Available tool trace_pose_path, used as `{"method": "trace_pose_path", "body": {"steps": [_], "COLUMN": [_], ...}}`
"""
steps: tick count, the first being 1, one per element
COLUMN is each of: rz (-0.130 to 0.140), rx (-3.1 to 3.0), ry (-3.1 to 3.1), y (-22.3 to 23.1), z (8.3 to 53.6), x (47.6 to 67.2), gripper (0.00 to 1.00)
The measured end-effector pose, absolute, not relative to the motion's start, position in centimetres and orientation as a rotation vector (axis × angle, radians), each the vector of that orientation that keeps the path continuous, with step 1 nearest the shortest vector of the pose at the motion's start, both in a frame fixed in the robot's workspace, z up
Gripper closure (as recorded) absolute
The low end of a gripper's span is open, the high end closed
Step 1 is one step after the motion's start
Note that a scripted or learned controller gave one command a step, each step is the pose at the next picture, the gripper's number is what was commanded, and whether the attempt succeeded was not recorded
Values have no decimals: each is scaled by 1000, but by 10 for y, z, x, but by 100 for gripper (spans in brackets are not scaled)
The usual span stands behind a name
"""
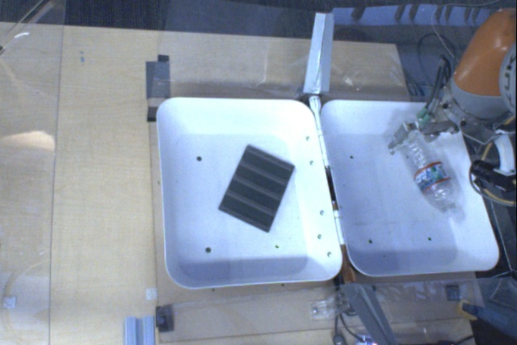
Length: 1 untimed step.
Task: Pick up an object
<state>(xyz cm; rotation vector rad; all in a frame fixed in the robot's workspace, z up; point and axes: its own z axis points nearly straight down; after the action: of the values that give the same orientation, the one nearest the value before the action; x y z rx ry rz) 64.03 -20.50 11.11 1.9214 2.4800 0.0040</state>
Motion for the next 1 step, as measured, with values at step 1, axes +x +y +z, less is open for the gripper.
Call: {"method": "trace_pose_path", "body": {"steps": [1], "rz": [8], "rx": [1854], "ry": [2522], "y": [-205], "z": [89], "x": [610], "gripper": [0]}}
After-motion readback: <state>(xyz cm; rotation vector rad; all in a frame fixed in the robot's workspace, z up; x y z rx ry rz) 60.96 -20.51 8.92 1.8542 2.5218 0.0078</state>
